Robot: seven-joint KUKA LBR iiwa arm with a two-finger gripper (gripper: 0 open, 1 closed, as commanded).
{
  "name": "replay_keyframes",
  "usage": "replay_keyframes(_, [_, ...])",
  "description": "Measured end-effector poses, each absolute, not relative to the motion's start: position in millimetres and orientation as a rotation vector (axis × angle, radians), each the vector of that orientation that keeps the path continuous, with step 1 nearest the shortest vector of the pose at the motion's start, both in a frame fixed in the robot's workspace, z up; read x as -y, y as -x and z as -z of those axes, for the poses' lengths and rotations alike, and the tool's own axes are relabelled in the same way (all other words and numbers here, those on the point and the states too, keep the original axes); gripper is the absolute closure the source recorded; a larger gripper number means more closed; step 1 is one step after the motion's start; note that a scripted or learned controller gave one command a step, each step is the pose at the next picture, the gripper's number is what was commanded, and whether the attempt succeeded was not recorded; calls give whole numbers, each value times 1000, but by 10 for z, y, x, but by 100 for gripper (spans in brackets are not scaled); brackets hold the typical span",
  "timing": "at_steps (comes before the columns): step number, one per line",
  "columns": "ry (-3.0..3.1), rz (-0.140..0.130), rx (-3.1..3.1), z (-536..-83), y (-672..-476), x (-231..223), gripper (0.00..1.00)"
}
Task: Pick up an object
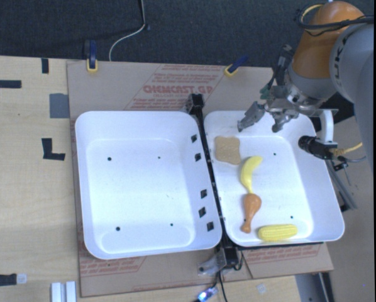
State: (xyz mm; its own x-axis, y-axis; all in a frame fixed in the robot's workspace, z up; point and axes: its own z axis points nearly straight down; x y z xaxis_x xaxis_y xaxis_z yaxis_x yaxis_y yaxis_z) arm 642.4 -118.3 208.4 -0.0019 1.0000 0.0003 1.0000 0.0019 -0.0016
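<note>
The right bin (314, 187) holds a tan slice of bread (227, 150) at its left side. Below that lie a yellow banana (249, 171), an orange chicken drumstick (250, 211) and a yellow corn cob (277, 232) near the front rim. My gripper (262, 123) hangs over the far edge of the right bin, up and to the right of the bread. Its two dark fingers are spread apart, open, with nothing between them.
The left bin (141, 181) lies beside the right one, with a black clip strip (204, 168) along the shared wall. Both sit on a cardboard sheet (169, 87). The arm's orange band (323, 36) and a cable (329, 148) stand over the right bin's far right corner.
</note>
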Motion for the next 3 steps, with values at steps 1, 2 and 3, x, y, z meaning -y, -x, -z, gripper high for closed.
replay_keyframes(1, [2215, -9, 2215, -1822, -5590, 903, 0])
replay_keyframes(2, [2219, -7, 2218, -845, -5508, 1046, 0])
replay_keyframes(3, [2218, -3, 2221, -981, -5522, 1035, 100])
